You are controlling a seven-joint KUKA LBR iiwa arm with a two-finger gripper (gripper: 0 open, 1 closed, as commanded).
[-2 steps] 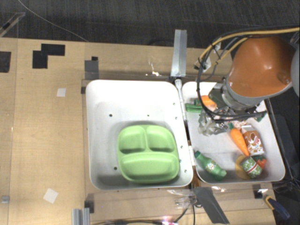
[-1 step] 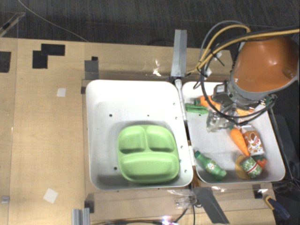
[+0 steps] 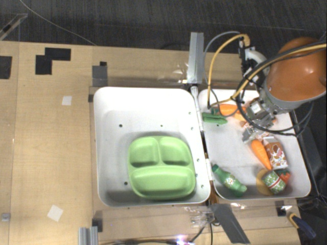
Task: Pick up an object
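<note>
The right bin (image 3: 230, 152) holds several toy foods. An orange carrot (image 3: 227, 109) with green leaves lies at its far left corner. A second carrot (image 3: 261, 155) lies near the middle right, beside a red and white packet (image 3: 277, 155). A green bottle (image 3: 229, 180) rests on its side near the front left. A round green and red item (image 3: 273, 182) sits at the front right. My gripper (image 3: 252, 130) hangs low over the bin, just above the second carrot's upper end and to the right of the first carrot. The wrist and cables hide its tips.
The left bin (image 3: 112, 111) holds a green divided plate (image 3: 161, 166) towards its front. A metal post (image 3: 195, 60) stands behind the wall between the bins. Yellow and black cables (image 3: 219, 50) loop over the far edge of the right bin.
</note>
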